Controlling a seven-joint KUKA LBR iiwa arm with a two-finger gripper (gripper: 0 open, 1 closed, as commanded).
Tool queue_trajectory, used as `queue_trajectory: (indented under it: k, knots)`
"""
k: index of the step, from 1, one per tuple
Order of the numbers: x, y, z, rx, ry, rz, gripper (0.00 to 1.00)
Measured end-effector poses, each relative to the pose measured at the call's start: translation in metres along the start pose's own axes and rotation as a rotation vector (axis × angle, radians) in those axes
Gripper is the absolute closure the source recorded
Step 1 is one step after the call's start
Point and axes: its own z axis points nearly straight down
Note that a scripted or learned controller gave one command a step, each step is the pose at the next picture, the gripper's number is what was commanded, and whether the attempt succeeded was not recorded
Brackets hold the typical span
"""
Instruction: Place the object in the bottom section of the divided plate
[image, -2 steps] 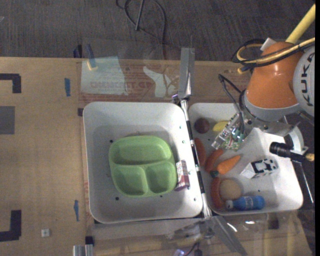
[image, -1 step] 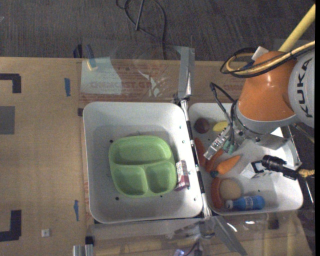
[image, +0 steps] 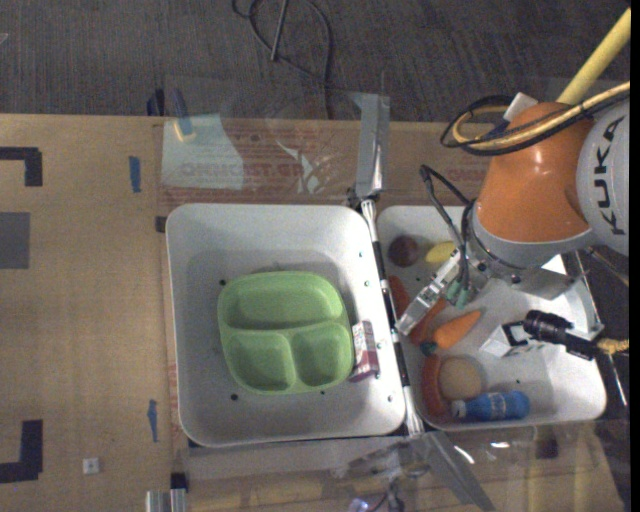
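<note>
A green divided plate lies in the left bin, with one wide section at the top and two smaller ones along its lower edge; all three hold nothing. My gripper hangs low over the left side of the right bin, just above an orange carrot-shaped piece. The carrot's left end runs under the gripper, and I cannot tell whether it is gripped. The arm's orange band hides the bin's upper right.
A small maroon carton leans against the plate's right edge in the left bin. The right bin also holds a brown ball, a yellow piece, a red piece, a beige round thing and a blue bottle.
</note>
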Motion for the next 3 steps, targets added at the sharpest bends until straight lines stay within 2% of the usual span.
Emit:
queue_trajectory:
  k: [1,2,3]
  knots:
    - [-0.001,0.001,-0.011,-0.004,-0.003,0.001,1.0]
    - [-0.002,-0.052,0.018,0.002,0.001,0.191,1.0]
    - [-0.002,0.007,0.017,-0.002,-0.004,-0.033,1.0]
